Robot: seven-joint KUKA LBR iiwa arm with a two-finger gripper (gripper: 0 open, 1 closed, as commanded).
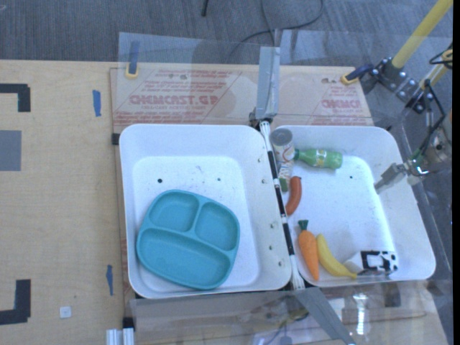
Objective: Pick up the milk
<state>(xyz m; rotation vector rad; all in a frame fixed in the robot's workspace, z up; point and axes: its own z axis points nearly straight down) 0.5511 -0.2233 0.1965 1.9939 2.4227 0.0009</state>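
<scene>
The milk (379, 261) is a small black-and-white carton lying in the front right corner of the right bin (402, 214). A yellow banana (332, 259) lies just left of it. My gripper (395, 175) is a small grey shape over the right rim of that bin. It sits well behind the milk and apart from it, and nothing shows in its hold.
An orange carrot (309, 254), a reddish sausage (293, 195), a green bottle (318, 158) and a can (283, 142) lie along the right bin's left and back sides. The left bin (144, 149) holds a teal divided plate (188, 238). A yellow pole (425, 21) and clamps stand back right.
</scene>
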